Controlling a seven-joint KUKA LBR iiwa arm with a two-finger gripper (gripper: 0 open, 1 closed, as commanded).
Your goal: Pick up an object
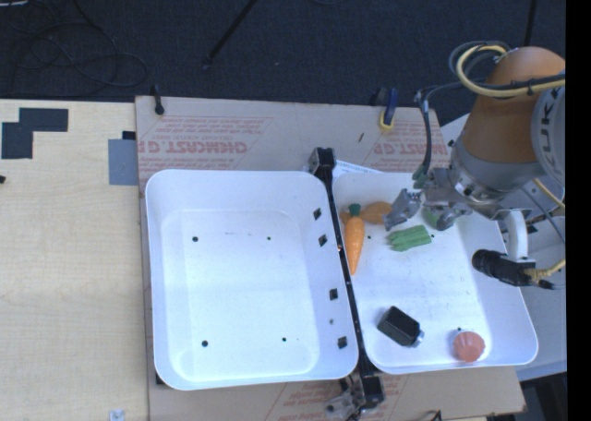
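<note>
The hand (417,214) hangs low in the right bin (517,318), just above the green block (409,238), probably to grasp it; I cannot tell if it is open.

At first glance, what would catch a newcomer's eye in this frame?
The grey arm with its orange band fills the right side, its gripper low over the right bin near a green piece. Bright in that bin are an orange carrot by the divider, a black block and a pinkish-red ball near the front. The left bin is plain white.
</note>
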